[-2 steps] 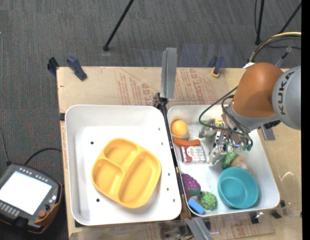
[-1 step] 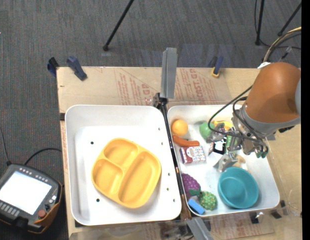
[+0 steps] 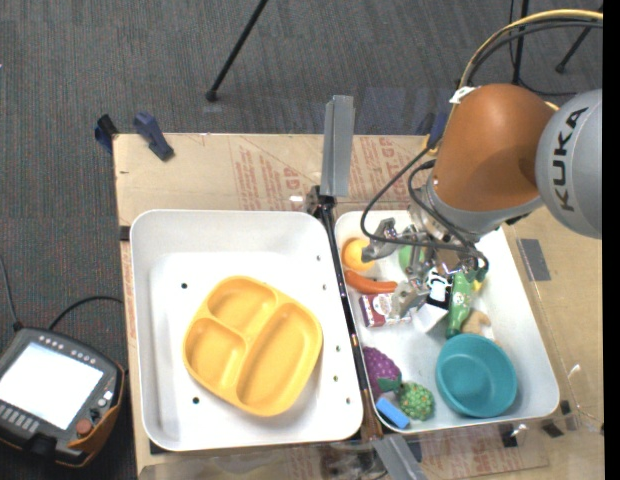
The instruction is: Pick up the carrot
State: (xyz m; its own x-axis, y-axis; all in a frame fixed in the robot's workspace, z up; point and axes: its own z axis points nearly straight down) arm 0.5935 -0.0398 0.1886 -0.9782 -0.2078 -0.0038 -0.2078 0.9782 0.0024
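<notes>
Camera view: gripper, jaw state I cannot tell, low over the right bin; carrot just left of it, not visibly gripped, likely approach.

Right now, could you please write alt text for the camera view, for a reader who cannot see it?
A grey and orange KUKA arm's claw hovers over the right bin, just right of an orange carrot lying among toy foods beside a teal bowl. The left bin holds a yellow divided plate.
</notes>
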